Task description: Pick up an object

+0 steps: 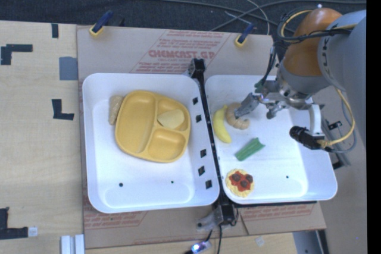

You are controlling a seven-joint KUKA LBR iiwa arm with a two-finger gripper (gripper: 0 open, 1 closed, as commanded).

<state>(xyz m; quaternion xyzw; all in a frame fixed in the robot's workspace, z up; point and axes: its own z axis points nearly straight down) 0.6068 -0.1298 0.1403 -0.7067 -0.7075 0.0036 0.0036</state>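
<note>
1. End effector (257, 105): low in the right bin (315, 184), near its far edge; opening cannot be told.
2. Tan bun (238, 120): just beside one finger, between it and the banana (221, 126).
3. Left bin (98, 146): holds a yellow divided plate (151, 126).

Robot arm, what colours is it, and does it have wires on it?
The arm is grey with a rounded orange band above the wrist. Yellow and dark cables loop around the orange part and trail down its side. The gripper at the end is silvery metal with slim fingers, and a small black part sticks out beside it.
</note>
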